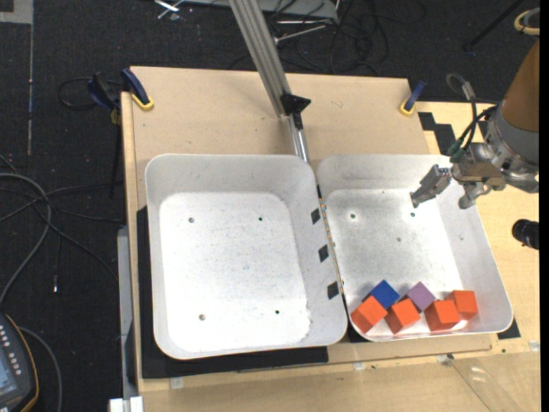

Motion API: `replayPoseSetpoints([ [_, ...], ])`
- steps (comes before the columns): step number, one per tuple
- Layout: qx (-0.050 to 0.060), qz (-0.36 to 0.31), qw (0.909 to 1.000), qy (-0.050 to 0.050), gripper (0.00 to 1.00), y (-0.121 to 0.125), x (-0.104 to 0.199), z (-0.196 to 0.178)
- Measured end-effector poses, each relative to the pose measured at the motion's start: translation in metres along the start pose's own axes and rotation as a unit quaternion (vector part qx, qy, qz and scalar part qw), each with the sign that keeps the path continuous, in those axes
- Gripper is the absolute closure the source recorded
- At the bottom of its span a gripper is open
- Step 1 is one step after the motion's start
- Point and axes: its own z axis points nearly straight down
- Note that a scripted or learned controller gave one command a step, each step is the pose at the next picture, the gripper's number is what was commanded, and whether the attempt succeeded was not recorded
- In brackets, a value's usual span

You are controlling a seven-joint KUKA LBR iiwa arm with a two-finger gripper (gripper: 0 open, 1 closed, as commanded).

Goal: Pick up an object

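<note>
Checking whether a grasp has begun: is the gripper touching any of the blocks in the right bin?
Apart. The camera view shows the gripper near the right bin's far end, bare floor separating it from the blocks clustered along the near edge.

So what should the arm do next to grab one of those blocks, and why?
Probably swing the gripper toward the near edge of the right bin, stopping above the blocks. It hangs over the bin's far side with its fingers apart and nothing between them, while the orange blocks, the blue block and the purple block cluster along the near wall.
</note>
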Motion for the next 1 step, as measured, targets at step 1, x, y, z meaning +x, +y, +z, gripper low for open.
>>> replayPoseSetpoints([
  [1,0.003,-0.002,1.0,0.0,0.0,0.0524,0.0151,0.0963],
])
